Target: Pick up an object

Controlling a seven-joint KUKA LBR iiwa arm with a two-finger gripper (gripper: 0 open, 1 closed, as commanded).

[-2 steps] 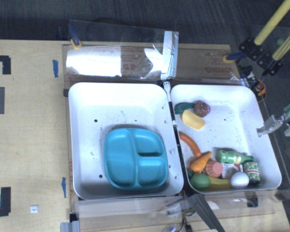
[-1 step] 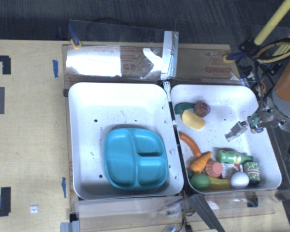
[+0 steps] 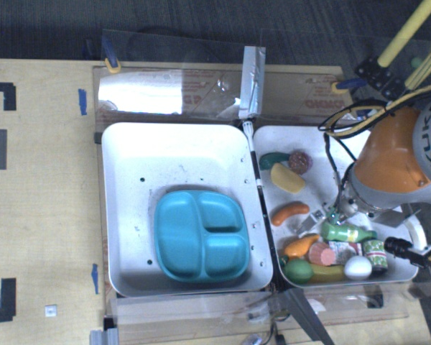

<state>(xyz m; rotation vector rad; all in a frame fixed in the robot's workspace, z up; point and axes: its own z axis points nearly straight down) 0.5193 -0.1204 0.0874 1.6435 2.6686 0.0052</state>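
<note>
The arm's orange band (image 3: 394,157) hangs over the right bin (image 3: 312,136), and the gripper (image 3: 335,214) sits low beside a green bottle (image 3: 347,232) — can't tell whether its fingers are apart or together, they're lost in clutter. Nothing visibly held. Rel. to the bottle: a hot dog (image 3: 290,211) lies to its left, a yellow piece (image 3: 287,178) and a dark red round item (image 3: 300,162) up-left, an orange fruit (image 3: 300,246) and a green round item (image 3: 298,269) down-left, a white egg (image 3: 358,267) just below. Well left of the bottle, the left bin (image 3: 129,149) holds a blue divided tray (image 3: 201,234).
</note>
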